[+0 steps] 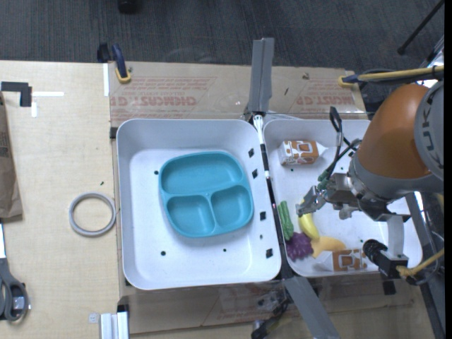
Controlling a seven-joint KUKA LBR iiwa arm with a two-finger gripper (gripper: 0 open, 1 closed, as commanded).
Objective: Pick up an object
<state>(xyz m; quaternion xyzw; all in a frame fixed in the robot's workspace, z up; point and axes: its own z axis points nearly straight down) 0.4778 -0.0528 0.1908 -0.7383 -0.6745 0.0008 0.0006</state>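
My gripper (311, 202) hangs low over the middle of the right bin (332, 136), reaching in from the right under the orange-banded wrist. Just below and left of its tip lies a yellow banana (308, 226). A green vegetable (284, 217) lies along the bin's left wall, and purple grapes (299, 246) sit below the banana. An orange-yellow piece (328, 245) and a small carton (349, 260) lie near the front wall. Another brown-and-white carton (299, 152) stands at the back. I see nothing lifted off the bin floor.
The left bin (134, 210) holds a blue divided plate (206, 195). On the bench to the left lie a grey ring (92, 213) and scissors (13, 296). The arm's body covers the right bin's right side. A metal divider (260, 76) stands between the bins at the back.
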